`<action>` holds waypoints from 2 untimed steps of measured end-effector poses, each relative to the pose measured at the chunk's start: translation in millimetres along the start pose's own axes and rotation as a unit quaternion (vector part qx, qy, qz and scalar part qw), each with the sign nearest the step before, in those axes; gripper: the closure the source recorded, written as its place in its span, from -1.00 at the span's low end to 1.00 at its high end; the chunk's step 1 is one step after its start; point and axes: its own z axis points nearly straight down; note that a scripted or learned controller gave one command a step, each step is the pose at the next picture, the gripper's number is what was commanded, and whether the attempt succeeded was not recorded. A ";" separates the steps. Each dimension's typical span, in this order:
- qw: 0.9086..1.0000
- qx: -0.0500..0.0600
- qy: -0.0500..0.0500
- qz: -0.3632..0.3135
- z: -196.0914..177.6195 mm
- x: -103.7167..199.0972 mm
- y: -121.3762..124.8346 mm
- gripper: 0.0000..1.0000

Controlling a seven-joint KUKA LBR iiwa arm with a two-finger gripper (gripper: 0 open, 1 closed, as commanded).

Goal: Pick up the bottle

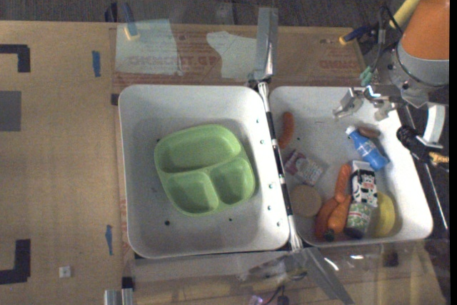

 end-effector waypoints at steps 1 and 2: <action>0.998 0.000 0.000 0.067 65.1 -63.9 -9.4 -1.00; 0.998 -0.001 0.006 0.068 145.1 -70.2 -17.8 -1.00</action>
